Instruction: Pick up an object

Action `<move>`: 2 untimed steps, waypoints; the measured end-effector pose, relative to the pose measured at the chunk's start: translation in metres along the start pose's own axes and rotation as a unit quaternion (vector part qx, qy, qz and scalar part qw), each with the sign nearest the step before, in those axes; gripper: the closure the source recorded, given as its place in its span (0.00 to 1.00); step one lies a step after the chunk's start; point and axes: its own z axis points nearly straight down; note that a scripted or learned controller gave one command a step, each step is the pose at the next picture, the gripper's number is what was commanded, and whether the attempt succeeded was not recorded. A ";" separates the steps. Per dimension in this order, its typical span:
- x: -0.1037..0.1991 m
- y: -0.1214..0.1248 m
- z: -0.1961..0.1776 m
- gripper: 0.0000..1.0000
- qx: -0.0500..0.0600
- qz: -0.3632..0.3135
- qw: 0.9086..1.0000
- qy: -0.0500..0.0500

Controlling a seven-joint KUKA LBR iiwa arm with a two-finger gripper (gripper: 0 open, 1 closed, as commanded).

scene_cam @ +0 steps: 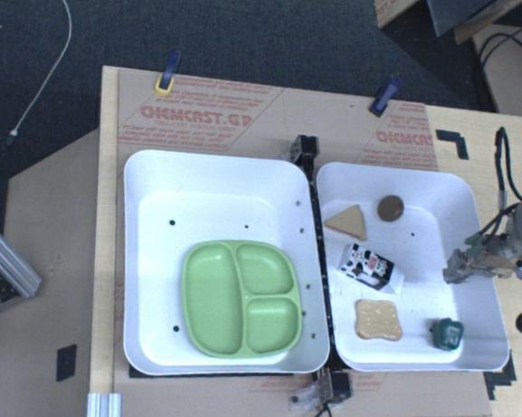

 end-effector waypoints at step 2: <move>-0.004 0.003 -0.096 1.00 -0.003 -0.001 1.000 -0.001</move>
